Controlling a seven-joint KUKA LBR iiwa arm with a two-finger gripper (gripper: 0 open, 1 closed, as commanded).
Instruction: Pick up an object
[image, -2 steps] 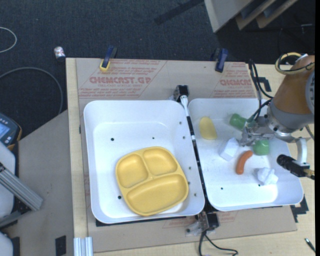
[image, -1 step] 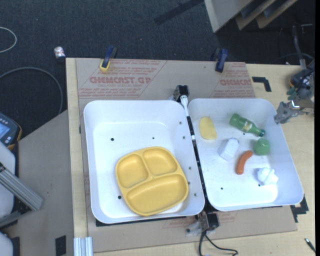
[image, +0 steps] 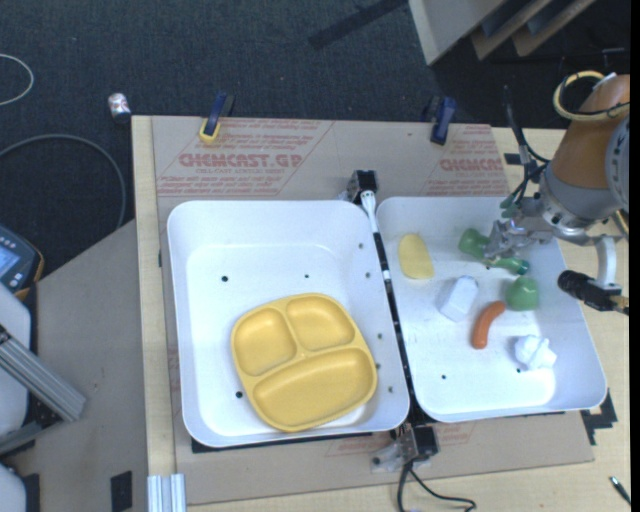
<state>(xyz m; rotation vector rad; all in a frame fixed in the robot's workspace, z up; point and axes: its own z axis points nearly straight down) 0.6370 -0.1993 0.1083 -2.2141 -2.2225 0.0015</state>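
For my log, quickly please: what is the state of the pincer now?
Pincer: low over the right bin, among the green pieces; open or closed cannot be told.

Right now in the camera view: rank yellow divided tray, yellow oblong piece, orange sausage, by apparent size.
1. yellow divided tray, in the left bin, by far the largest.
2. yellow oblong piece, in the right bin.
3. orange sausage, about as long as the oblong piece but thinner; 2 versus 3 is close.
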